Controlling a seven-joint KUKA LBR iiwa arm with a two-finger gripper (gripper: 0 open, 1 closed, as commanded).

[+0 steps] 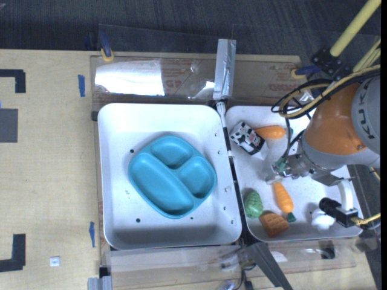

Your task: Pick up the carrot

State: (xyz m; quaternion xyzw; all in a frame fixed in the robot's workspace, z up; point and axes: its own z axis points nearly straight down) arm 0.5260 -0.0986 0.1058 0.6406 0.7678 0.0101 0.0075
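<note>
The carrot (282, 198) is orange with a small green tip at its near end. It lies in the right bin (308, 234), pointing toward the front. My gripper (283, 169) hangs just behind the carrot's far end, close above it. The grey wrist and the orange band (331, 128) hide most of the gripper. Nothing is visibly held.
The right bin also holds a black-and-white toy (247, 138), an orange piece (270, 132) at the back, a green lump (253, 203) and a brown-orange piece (274, 223) close to the carrot. A blue divided plate (172, 175) sits in the left bin (115, 162).
</note>
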